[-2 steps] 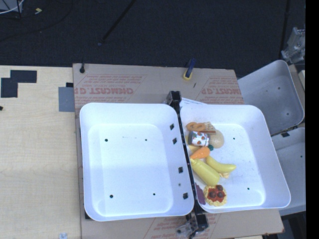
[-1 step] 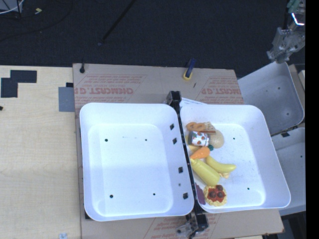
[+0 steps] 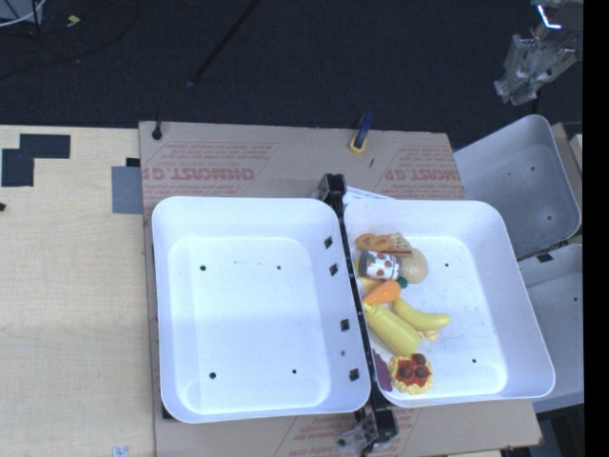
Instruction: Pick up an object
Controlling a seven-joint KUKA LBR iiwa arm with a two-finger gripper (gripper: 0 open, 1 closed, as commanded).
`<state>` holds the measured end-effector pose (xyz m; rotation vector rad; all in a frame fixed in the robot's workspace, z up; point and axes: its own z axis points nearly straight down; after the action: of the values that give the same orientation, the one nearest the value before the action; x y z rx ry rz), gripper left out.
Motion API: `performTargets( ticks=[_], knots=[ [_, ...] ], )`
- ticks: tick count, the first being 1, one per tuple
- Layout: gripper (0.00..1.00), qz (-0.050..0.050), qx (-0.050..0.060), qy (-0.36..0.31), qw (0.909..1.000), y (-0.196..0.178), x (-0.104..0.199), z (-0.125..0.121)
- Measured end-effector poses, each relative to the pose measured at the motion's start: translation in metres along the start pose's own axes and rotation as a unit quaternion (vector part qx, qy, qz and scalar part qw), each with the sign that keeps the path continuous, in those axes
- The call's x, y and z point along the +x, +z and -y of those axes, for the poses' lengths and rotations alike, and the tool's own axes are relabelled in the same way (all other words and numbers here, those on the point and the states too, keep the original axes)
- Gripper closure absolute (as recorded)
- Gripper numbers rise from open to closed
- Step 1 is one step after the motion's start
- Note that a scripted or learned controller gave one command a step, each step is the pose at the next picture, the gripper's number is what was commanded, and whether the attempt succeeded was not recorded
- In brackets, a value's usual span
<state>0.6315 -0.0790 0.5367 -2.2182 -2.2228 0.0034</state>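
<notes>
A cluster of toy foods lies along the left side of the right bin. It includes a yellow banana, an orange carrot, a longer yellow piece, a small tart topped with red berries, a brown bread-like piece, a white and red can and a pale round piece. My gripper hangs high at the top right, over the dark floor beyond the bench, far from both bins and with nothing seen in it.
The left bin adjoins the right one at a black centre divider. Clamps sit at the back and the front of the cardboard base. A grey metal plate stands right of the bins.
</notes>
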Motion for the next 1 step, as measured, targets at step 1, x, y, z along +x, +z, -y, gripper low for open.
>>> performTargets(
  ticks=[1],
  knots=[
    [1.00, 0.000, 0.000, 0.000, 1.0000, -0.0002, 0.0096, -0.0129]
  ],
)
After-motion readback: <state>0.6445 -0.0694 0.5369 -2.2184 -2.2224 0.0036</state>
